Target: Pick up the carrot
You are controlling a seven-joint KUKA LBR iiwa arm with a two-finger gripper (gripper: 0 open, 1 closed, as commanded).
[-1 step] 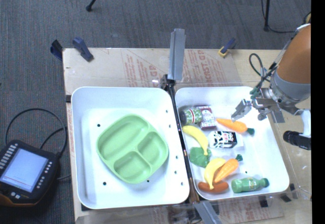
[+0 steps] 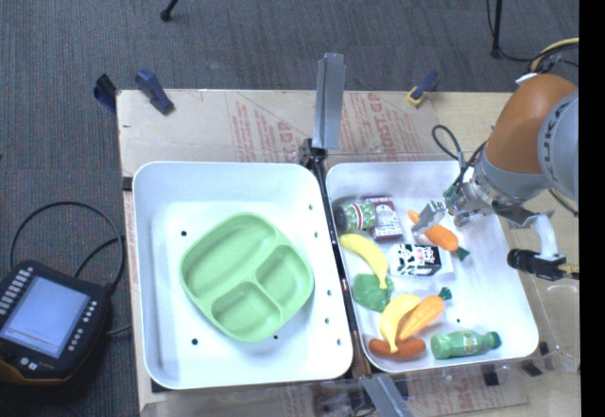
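Pale green divided tray (image 2: 248,277) in a white bin (image 2: 151,207); yellow banana (image 2: 366,254); orange carrot (image 2: 441,236) (green at its tip); black-and-white cow-patterned carton (image 2: 419,259); green bottle (image 2: 464,343); dark red packet (image 2: 386,217); orange-banded grey arm (image 2: 534,136).

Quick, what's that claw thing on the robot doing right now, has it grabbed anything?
Gripper: low in the right bin, right by a carrot; whether it has grabbed it cannot be told.
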